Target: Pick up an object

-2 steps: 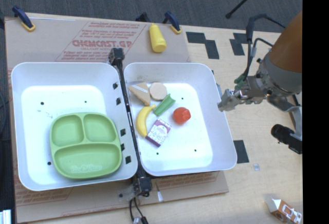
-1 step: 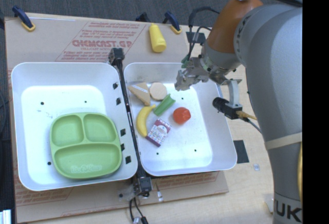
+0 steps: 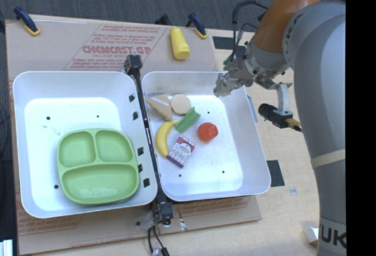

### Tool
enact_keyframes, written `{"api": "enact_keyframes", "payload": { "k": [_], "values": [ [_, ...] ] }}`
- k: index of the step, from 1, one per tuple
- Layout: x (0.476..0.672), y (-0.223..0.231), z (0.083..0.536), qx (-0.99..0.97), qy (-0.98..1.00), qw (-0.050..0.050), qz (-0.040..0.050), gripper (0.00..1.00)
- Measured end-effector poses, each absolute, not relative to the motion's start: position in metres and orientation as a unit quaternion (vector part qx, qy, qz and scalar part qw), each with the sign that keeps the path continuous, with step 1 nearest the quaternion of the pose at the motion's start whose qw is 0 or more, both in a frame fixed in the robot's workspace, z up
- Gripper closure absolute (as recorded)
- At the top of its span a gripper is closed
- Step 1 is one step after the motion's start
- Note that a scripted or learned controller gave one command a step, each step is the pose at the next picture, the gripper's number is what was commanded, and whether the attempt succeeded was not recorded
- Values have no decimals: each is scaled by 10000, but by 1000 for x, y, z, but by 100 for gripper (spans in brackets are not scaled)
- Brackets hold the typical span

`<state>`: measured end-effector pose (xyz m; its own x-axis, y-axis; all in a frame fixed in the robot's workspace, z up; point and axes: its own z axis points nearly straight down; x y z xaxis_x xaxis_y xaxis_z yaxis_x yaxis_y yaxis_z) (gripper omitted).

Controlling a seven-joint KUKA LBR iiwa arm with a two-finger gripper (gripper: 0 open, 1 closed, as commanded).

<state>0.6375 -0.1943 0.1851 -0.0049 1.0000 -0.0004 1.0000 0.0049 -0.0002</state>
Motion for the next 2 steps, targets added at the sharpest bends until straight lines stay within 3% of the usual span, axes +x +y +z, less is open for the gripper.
{"api": "enact_keyframes", "payload": {
  "k": [1, 2],
  "values": [
    [643, -210, 201, 7052, 7090, 5, 0, 100],
    [640, -179, 193, 7048, 7094, -18, -6, 100]
  ]
}}
